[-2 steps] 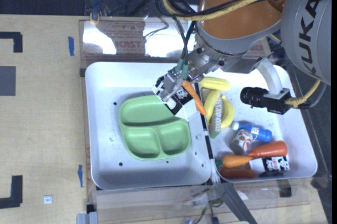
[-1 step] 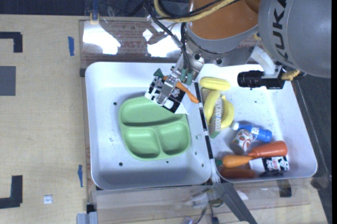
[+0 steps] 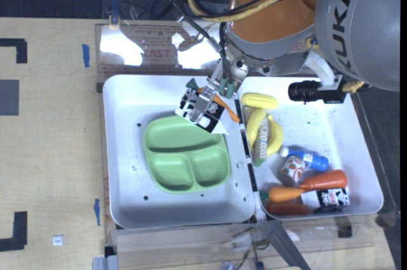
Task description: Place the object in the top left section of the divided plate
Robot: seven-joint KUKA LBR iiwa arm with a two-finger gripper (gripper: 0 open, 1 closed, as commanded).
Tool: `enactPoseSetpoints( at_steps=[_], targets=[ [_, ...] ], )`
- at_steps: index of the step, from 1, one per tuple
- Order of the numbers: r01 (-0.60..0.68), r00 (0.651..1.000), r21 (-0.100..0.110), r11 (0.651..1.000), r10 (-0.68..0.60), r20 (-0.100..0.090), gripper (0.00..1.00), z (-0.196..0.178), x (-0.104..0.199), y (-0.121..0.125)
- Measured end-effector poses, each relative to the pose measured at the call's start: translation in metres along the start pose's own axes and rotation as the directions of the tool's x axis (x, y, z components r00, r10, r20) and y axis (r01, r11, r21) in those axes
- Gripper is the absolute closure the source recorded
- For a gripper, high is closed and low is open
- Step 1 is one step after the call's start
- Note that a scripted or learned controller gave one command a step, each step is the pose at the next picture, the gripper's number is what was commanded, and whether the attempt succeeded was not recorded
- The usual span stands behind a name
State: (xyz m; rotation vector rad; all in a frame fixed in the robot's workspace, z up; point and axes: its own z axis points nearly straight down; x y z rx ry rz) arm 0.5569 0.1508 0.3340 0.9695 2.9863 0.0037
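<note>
Gripper (image 3: 205,105) hanging over the upper right rim of the green divided plate (image 3: 186,155) in the left bin (image 3: 121,135).

The right bin (image 3: 362,154) is holding the clutter: bananas (image 3: 259,126), a blue-capped bottle (image 3: 304,165), a carrot (image 3: 289,194) and an orange-red bottle (image 3: 327,181), all lying well apart from the plate. The plate is sitting with open white floor on its left and below. The arm is reaching down from the upper right; whether its fingers are clenched I cannot tell. An orange piece (image 3: 227,107) is showing beside them.

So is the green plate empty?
Empty: all three sections of the green plate show bare green. The claw hangs over its top edge.
</note>
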Motion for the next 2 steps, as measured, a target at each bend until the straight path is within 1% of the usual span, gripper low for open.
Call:
enactPoseSetpoints(
  at_steps=[1,2],
  targets=[
    [0.0,1.0,0.0,1.0,0.0,0.0,0.0,0.0,0.0,0.0],
    [0.034,0.999,-0.001,0.999,-0.034,0.002,0.0,0.023,-0.02,0.051]
  ],
)
